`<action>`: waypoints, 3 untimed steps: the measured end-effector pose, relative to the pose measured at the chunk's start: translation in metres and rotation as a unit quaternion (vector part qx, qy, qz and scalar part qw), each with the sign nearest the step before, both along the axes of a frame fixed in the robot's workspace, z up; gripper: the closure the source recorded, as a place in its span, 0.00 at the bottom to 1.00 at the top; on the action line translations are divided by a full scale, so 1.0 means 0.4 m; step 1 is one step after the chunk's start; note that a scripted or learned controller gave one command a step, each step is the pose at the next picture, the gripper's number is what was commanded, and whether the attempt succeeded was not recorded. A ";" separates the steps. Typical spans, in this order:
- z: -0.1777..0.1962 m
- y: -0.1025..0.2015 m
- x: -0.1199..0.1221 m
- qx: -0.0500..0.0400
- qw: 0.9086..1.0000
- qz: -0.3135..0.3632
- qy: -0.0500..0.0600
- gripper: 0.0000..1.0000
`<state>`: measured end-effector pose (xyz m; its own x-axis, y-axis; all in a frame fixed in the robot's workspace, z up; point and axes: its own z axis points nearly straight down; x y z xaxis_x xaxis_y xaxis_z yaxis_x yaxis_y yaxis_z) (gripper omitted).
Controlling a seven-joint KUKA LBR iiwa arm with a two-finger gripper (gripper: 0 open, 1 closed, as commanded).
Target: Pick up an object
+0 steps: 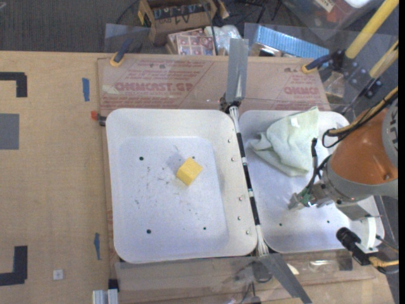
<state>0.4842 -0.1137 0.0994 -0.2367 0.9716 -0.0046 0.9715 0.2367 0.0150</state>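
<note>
Gripper (302, 199) low inside the right bin (285, 233).
Finger state: cannot tell; crumpled pale cloth (288, 141) lies just beyond them.

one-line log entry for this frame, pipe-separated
arm: over right bin | gripper: low above bin floor, nothing seen held | pale cloth: crumpled, right bin far side | yellow block: left bin centre, untouched

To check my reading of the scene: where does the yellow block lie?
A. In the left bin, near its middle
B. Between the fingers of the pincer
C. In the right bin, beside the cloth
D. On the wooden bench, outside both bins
A: the block lies on the floor of the left bin, while the cloth and the pincer are over the right bin.
</note>
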 end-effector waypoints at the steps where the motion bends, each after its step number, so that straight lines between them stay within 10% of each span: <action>1: -0.024 0.025 -0.004 -0.003 0.991 0.131 0.003 1.00; 3: -0.024 0.017 0.120 -0.002 0.996 0.084 0.002 1.00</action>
<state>0.5321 -0.1068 0.0898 -0.3969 0.9178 -0.0076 0.9178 0.3970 0.0101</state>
